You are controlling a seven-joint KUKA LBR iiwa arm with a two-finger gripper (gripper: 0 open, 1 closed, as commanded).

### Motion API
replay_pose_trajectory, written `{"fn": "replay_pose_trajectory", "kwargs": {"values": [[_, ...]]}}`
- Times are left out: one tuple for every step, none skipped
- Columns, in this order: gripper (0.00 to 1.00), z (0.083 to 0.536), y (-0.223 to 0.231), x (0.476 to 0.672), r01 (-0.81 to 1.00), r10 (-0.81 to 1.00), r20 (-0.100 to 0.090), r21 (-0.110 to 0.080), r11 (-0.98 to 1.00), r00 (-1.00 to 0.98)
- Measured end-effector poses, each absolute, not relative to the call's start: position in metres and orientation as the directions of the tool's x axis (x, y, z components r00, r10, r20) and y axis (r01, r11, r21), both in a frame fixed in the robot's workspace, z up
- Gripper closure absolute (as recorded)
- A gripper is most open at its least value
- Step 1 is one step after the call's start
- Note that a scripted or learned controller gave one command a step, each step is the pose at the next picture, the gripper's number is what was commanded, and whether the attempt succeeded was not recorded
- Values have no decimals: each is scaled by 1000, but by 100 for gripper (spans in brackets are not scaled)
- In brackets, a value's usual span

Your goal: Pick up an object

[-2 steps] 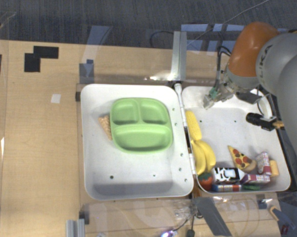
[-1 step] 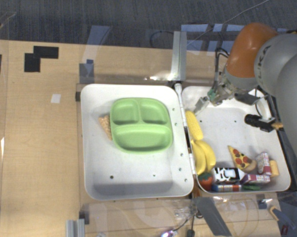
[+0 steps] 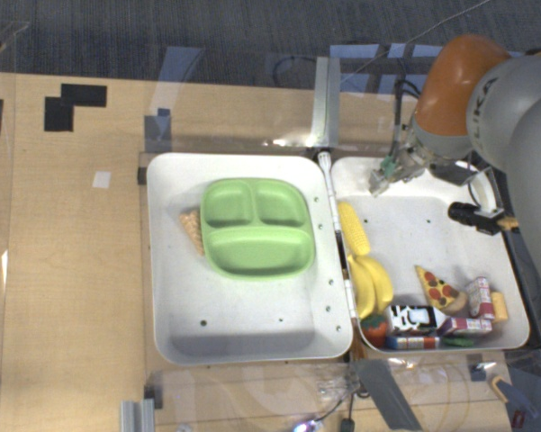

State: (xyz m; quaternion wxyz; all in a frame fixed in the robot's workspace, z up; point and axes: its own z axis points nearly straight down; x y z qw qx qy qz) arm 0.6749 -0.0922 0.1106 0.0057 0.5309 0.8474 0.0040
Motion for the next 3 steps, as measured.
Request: {"fn": "replay_pose_trajectory", "kwargs": {"values": [[0, 109, -89, 673, 898, 898, 4, 5, 440, -440], [0, 91, -94, 623, 935, 935, -9, 17, 354, -354], [0, 88, -116, 670, 932, 932, 7, -1, 363, -363]]}}
